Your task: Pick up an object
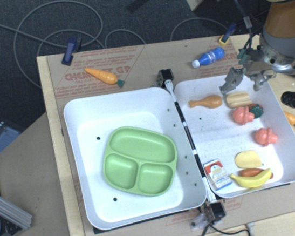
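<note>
- The bench top (103, 74) is flat brown board with faded red print; a toy carrot (103, 75), orange with a green tip, lies on it above the left bin.
- The left bin (82, 116) is shallow glossy white plastic with rounded corners. A matte green tray (139, 160) with 3 compartments sits tilted in its middle, with bare white floor on every side of it.
- A black hinge strip (184, 128) runs between the 2 bins where their rims meet.
- The right bin (214, 127) has the same white shell, and its left-centre floor is open. Along its near edge lie a small red and white carton (217, 173), a yellow banana (252, 179), a red sausage (250, 172) and a pale yellow lump (247, 159), packed close together.
- At the bin's far end a tan drumstick (206, 101) lies just beside a beige bread-like block (238, 99); below them sit a lumpy pink and red fruit with a green leaf (246, 113) and a second pink piece (265, 135).
- A blue and white bottle (208, 57) lies on its side on the board beyond that bin.
- The gripper (246, 78) hangs over the bin's far right corner, its grey metal fingers spread apart with nothing between them, just above the beige block.
- The arm's orange band (285, 19) shows at the right edge, and another small carrot (292, 119) lies outside the bin's right rim.
</note>
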`<state>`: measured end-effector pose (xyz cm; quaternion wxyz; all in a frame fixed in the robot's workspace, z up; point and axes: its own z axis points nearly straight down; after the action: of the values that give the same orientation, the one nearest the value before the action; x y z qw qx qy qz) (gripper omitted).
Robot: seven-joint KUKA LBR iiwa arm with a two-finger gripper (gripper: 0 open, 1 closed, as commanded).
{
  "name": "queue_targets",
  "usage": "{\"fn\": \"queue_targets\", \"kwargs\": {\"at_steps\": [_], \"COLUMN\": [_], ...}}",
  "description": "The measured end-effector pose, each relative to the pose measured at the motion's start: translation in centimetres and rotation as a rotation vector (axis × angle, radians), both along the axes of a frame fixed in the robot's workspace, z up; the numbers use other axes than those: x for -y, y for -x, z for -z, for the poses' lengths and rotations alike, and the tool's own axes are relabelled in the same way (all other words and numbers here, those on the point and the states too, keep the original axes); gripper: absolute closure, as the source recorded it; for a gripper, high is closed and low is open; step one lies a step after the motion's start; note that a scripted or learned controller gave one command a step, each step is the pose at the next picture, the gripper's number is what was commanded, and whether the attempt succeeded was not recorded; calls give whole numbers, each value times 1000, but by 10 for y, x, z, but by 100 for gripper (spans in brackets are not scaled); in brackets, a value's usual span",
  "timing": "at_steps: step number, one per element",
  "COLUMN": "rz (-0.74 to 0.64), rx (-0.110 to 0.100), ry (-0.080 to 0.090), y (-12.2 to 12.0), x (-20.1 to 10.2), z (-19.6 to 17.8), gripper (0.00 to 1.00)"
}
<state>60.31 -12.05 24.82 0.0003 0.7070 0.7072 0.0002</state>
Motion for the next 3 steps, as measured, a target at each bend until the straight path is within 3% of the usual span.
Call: {"fn": "queue_targets", "kwargs": {"at_steps": [1, 2, 3], "rz": [1, -4, -7], "rx": [-3, 18, 10], "ry": [0, 3, -7], "y": [1, -14, -9], "x": [60, 69, 49], "z": [40, 139, 159], "gripper": [0, 0, 0]}}
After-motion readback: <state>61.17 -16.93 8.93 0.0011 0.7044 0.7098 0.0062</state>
